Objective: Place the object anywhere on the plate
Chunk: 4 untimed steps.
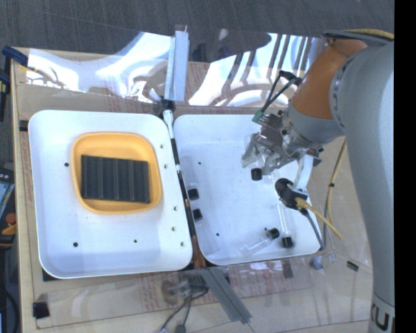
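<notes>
Gripper [258,164] is hanging over the right bin [218,245], and I'm not able to tell its state from up here. I'm seeing clear tube-like pieces [263,238] lying near that bin's front edge. Over in the left bin [48,241], the yellow plate [83,148] is waiting with just its dark ridged insert, so I'm judging the placement not yet done.

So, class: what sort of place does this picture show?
Probably a robotics lab test bench: a grey KUKA arm with gripper reaches over two shallow white bins, one holding a yellow plate, with loose cables around.
</notes>
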### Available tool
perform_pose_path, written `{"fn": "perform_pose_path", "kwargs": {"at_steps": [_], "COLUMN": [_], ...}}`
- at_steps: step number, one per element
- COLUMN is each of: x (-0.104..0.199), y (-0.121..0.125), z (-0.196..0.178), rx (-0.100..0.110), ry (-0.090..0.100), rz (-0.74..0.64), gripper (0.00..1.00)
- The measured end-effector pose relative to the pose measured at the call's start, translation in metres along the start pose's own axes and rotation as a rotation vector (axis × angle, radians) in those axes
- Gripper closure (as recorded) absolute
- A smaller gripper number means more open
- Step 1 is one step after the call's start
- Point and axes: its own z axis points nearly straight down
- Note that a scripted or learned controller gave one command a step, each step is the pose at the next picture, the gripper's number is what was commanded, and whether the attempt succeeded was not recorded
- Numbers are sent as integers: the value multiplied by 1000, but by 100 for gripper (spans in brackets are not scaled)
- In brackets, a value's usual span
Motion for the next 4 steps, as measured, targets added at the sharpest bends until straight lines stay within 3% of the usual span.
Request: {"fn": "perform_pose_path", "kwargs": {"at_steps": [1,2,3,4], "x": [15,96,153,162], "y": [-68,-32,2,-51], "z": [23,15,-26,16], "rx": [-1,-4,-6,-2], "ry": [-1,-2,-1,-4], "rz": [-117,-212,-273,-342], "gripper": [100,100,100,100]}}
